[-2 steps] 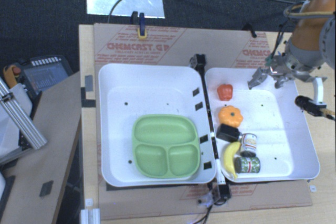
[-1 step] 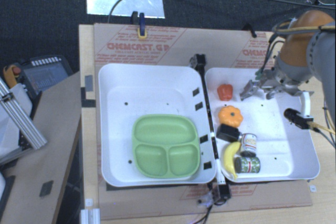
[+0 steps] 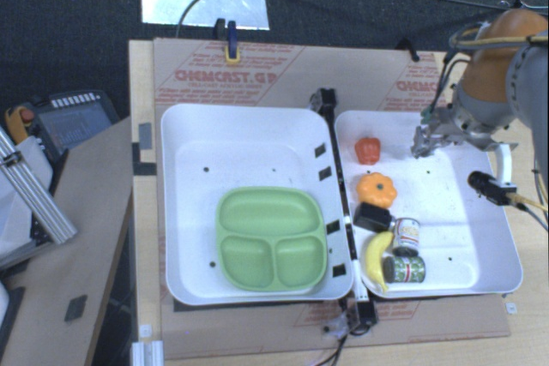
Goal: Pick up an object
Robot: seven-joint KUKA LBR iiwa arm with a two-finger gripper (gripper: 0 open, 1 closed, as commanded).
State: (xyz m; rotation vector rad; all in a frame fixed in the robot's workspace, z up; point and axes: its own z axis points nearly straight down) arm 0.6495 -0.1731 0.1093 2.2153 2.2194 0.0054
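Observation:
The right bin [image 3: 480,261] holds a small red pepper [image 3: 368,150] near its far left. Closer to me along the left wall lie an orange pumpkin [image 3: 377,189], a black block [image 3: 372,218], a yellow banana [image 3: 377,260] and two small cans, one upright [image 3: 406,236] and one on its side [image 3: 403,270]. My gripper [image 3: 425,143] hangs over the far part of the right bin, to the right of the red pepper and apart from it. Nothing shows in it.
A green divided plate [image 3: 271,237] lies in the left bin [image 3: 184,184]. A black divider [image 3: 336,184] runs between the bins. The arm's orange band [image 3: 502,47] and a black cable fitting [image 3: 487,187] stand over the right bin's right side.

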